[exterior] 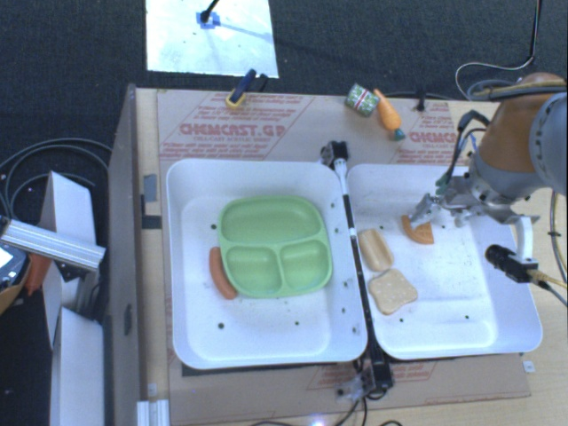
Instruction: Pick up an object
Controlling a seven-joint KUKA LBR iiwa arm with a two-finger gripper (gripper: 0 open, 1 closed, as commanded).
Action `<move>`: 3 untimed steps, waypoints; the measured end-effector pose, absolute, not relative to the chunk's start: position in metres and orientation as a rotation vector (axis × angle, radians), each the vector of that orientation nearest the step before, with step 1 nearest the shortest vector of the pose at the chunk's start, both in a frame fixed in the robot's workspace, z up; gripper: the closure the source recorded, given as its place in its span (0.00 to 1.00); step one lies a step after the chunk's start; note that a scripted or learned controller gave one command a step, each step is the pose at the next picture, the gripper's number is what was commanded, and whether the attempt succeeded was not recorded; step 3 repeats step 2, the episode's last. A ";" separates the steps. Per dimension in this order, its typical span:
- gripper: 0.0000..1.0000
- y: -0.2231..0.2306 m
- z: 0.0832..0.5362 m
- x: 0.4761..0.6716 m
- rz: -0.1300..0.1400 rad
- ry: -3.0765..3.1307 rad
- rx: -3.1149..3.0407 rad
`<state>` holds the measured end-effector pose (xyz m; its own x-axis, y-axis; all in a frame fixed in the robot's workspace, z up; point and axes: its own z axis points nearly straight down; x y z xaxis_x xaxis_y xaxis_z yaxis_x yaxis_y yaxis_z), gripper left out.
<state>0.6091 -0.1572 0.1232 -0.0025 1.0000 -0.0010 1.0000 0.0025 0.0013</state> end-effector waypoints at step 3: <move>1.00 -0.141 0.095 0.622 0.004 2.226 2.213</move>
